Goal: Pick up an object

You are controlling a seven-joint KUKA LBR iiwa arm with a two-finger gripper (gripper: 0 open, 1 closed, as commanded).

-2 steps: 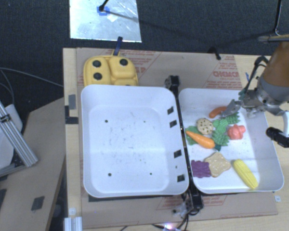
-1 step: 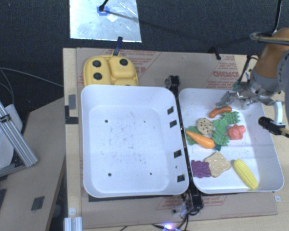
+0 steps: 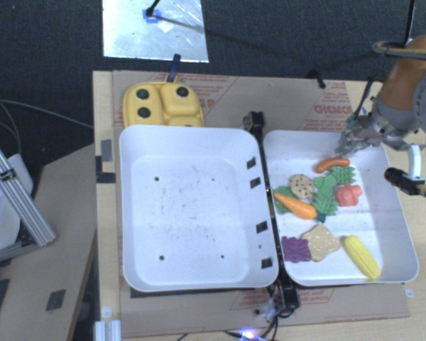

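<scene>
"From the camera above the bench, where was the gripper (image 3: 353, 142)?"

"Low over the far corner of the right bin (image 3: 397, 212), at the end of the grey arm with its orange band. I could not tell how the gripper was set; it was too small and blurred. Nothing was seen held in it."

"And what was there to pick up?"

"A cluster of toy foods in that right bin. The nearest to the gripper was a sausage (image 3: 331, 164), lying just beside and below it, orange-red, smooth and elongated. Near it lay a green leafy piece (image 3: 329, 187), a red piece (image 3: 348, 195), a speckled cookie (image 3: 302, 185), a carrot (image 3: 295, 204), a bread slice (image 3: 320, 241), purple grapes (image 3: 295, 248) and a yellow corn cob (image 3: 362, 256)."

"How would the sausage handle?"

"I judged it light and stiff, likely hard plastic, so slippery and apt to roll. Best taken across its narrow middle, fingers either side of the long axis. Its one end lay touching or almost touching the green piece, so a grip nearer the free end might be cleaner."

"Anything else in that view?"

"The left bin (image 3: 192, 212) stood alongside, and a yellow tray-like thing (image 3: 163, 105) lay behind it on the bench (image 3: 64, 190)."
</scene>
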